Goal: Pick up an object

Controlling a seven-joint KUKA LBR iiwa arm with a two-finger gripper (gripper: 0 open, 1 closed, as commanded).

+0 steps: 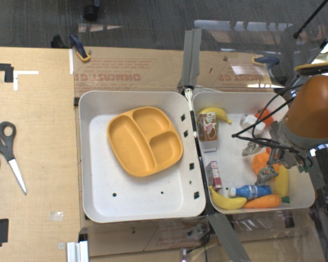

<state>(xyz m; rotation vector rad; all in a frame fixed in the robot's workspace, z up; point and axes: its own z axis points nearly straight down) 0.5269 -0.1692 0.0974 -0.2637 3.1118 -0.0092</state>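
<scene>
Left bin (93,162): holds 1 yellow-orange plate (145,140) with 3 compartments, lying tilted toward the bin's upper middle; nothing sits on the plate.
Right bin (229,105): crowded with small items, mostly along its left wall and near edge.
Upper left of right bin: a yellow banana (217,114) lies just above a brown can (208,127), the 2 touching.
Left wall, lower: a small red and white box (214,174) stands beside the divider.
Near edge: a second banana (227,200) curves along the corner, beside a blue and white bottle (252,191) lying on its side; an orange carrot (264,202) lies just below the bottle.
Right side: a yellow item (281,181) stands next to an orange item (261,161); what they are is unclear.
Gripper (267,171): lowered into the right bin, just over the orange item and above the bottle; whether it is parted or closed cannot be told, and no object shows between its tips.
Arm (311,111): enters from the right, its orange band over the bin's right wall.
Tabletop (33,146): 1 pair of scissors (10,154) lies left of the bins.
</scene>
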